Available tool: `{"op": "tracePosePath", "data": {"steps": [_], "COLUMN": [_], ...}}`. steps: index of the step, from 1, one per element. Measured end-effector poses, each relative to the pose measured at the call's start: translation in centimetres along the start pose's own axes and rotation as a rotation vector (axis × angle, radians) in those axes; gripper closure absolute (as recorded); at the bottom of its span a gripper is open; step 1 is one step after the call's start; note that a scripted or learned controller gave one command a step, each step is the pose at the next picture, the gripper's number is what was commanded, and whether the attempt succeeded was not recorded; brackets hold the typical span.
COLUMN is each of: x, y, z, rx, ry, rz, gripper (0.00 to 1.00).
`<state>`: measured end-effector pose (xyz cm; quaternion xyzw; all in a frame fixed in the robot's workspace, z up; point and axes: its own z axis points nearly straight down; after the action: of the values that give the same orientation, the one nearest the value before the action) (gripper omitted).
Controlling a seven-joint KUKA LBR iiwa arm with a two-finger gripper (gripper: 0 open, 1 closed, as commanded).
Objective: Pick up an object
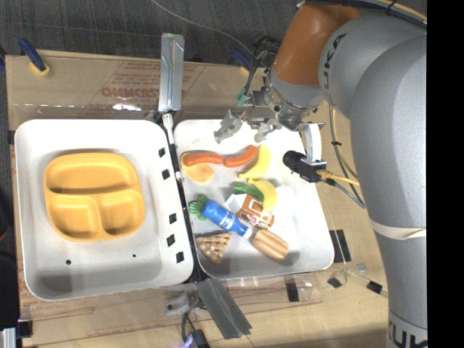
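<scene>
My gripper (244, 129) hangs over the far end of the right bin (312, 223), its fingers spread open with nothing between them. Just below it lies an orange-red sausage (217, 158), and a yellow banana (261, 162) lies beside that. Further toward the front are a second yellow fruit with a green stalk (264, 191), a blue bottle (222, 218), a small orange and white packet (251, 210), a brown bun (270, 244) and a waffle cone (214, 247).
The left bin (29, 267) holds a yellow divided tray (94, 193). A metal divider bar (171, 71) runs between the bins at the back. The grey arm (377, 85) takes up the right side. A black cable connector (303, 165) hangs over the right bin.
</scene>
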<state>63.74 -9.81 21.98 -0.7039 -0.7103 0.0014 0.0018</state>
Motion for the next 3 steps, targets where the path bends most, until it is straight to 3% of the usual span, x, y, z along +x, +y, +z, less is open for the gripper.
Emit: {"op": "tracePosePath", "data": {"steps": [1, 2, 3], "x": [-1.6, -6.6, -5.6], "y": [-5.7, -9.8, -8.5], "z": [8.0, 11.2, 11.7], "rx": [0.006, -0.022, -0.029], "ry": [0.000, 0.017, 0.016], "rz": [0.017, -0.222, 0.145], "gripper": [0.00, 0.00, 0.00]}}
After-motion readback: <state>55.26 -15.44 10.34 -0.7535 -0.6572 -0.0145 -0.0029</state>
